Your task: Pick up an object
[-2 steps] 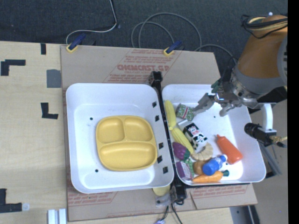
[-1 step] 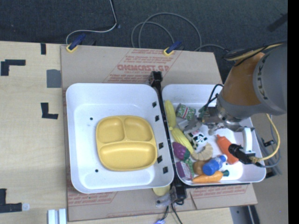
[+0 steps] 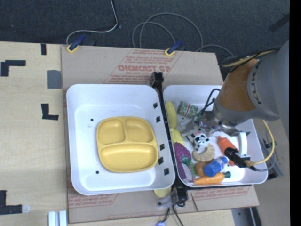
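Where the gripper point(image 3: 200, 125) dips into the right bin point(image 3: 257, 175), its jaws are too blurred to tell open from closed. Just below it lie a black-and-white toy cow point(image 3: 201, 140), a cookie point(image 3: 205, 153), a blue toy point(image 3: 215, 165) and a carrot point(image 3: 210, 178). The left bin point(image 3: 77, 102) holds a yellow divided plate point(image 3: 127, 143)

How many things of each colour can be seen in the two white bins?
Yellow: 3, the plate in the left bin and two corn pieces
Orange: 2, a carrot and a bottle
Purple: 1, an eggplant
Blue: 1, a toy
Green: 1, a can
Black and white: 1, a cow
Tan: 1, a cookie
Total: 10 that I can tell apart
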You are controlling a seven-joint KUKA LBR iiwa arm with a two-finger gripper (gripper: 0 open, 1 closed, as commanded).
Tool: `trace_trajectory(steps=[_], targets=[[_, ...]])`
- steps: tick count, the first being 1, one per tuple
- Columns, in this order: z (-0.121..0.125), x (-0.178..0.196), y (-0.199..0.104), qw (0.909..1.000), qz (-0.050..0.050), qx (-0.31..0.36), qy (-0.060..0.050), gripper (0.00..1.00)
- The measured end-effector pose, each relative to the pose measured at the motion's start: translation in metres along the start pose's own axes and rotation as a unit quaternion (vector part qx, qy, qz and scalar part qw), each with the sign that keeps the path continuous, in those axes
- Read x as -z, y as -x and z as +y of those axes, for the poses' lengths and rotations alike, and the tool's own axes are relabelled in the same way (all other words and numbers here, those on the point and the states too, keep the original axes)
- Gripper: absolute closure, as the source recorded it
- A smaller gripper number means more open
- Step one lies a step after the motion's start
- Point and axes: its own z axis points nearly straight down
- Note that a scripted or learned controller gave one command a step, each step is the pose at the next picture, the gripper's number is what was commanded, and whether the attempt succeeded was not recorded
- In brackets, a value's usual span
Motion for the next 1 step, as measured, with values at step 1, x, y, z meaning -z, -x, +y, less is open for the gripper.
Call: trace_trajectory(steps=[1], targets=[[-0.0006,0.0073,-0.0009,1.0000,0.001,0.000,-0.002,1.00]])
